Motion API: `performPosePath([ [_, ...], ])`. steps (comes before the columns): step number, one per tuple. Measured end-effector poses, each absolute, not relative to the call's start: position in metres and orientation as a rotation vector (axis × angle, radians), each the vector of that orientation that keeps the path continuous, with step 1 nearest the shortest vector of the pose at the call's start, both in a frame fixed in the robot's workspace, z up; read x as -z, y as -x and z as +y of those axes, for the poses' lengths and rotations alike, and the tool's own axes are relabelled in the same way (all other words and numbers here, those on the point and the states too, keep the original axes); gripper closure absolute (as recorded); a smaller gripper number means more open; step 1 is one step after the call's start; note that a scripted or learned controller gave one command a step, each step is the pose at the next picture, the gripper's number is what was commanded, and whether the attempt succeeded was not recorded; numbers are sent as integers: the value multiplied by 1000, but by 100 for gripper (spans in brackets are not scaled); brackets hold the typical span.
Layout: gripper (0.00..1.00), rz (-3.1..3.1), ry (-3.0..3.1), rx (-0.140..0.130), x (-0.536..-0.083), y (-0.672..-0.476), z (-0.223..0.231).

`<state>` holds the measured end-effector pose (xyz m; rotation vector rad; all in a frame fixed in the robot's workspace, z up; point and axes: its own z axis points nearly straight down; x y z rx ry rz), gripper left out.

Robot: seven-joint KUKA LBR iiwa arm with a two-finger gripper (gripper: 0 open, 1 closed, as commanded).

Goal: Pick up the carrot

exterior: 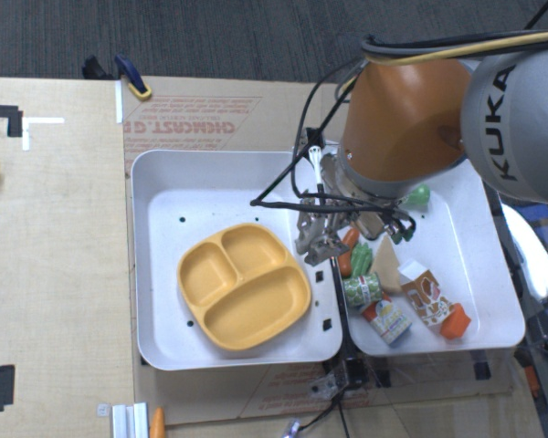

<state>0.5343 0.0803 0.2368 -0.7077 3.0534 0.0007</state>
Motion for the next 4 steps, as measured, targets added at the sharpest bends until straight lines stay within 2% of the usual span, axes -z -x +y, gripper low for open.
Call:
performPosePath([
  [1,0,3054,708,-1,-237,-534,80],
  [2,0,3089,563,-1,-146,-515,100],
  [3,0,3049,729,1,-94,-533,124],
  [4,100,3034,717,0,-106,-538,125],
])
